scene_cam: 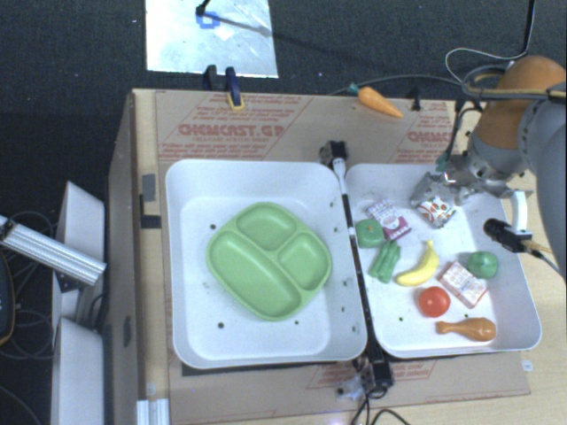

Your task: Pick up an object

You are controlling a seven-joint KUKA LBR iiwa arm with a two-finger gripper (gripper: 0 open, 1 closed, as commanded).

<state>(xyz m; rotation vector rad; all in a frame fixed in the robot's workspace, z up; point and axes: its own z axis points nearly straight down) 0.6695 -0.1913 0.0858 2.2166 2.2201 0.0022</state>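
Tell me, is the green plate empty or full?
Empty. The green plate shows three bare sections; the toy food lies in the right bin.

My arm [532,122] is a rounded grey casing, smooth and matte, with a broad orange band [523,82] wrapped around it above the wrist; the band bulges into a dome-like swell. Thin dark cables [478,60] loop off my upper part and trail toward the far side of the right bin [532,326]. Below the band my wrist narrows into a metallic silver-grey gripper [440,189] with angular, faceted parts just over the bin's far corner. Its small details are blurred, perhaps brackets or screws. A white strip [519,209] runs down my side.
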